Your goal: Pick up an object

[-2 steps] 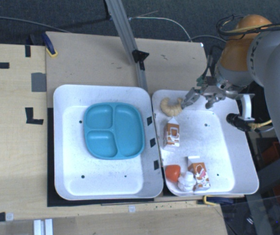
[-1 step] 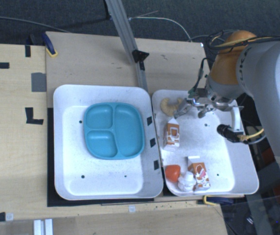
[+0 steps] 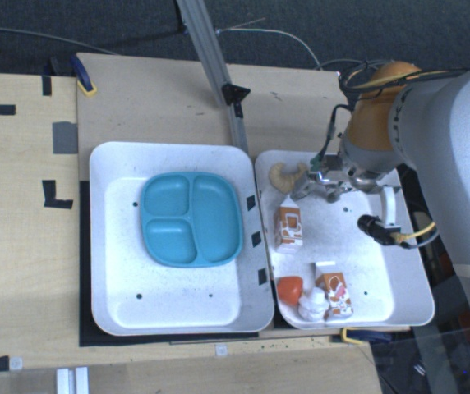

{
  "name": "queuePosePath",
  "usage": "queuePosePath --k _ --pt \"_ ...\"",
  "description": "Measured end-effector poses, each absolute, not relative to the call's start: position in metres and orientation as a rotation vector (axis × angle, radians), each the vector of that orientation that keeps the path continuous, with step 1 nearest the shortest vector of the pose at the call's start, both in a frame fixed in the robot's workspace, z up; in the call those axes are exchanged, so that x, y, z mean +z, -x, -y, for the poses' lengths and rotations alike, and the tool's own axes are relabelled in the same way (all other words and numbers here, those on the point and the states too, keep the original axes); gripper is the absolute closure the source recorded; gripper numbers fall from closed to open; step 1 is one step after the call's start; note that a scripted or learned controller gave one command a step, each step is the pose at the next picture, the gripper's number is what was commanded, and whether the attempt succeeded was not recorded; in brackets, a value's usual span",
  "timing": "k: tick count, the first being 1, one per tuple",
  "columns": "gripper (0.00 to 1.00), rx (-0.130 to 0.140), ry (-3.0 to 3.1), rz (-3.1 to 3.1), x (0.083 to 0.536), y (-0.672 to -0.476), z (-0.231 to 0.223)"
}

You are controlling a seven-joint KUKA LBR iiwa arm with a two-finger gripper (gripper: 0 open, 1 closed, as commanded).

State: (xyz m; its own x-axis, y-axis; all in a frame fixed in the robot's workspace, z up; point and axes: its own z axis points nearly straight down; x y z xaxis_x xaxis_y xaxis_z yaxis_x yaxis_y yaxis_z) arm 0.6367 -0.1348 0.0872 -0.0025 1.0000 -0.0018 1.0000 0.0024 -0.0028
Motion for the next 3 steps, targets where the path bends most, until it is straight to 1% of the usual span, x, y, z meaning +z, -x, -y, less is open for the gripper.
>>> queuePosePath --k 1,2,3 --pt "1.0 0.004 2.217 2.225 0.098 -0.637 0.134" --pt "1.0 -0.002 2.221 2.224 0.142 -0.632 0.135" --pt "1.0 -0.003 2.221 2.225 0.185 -0.637 0.134"
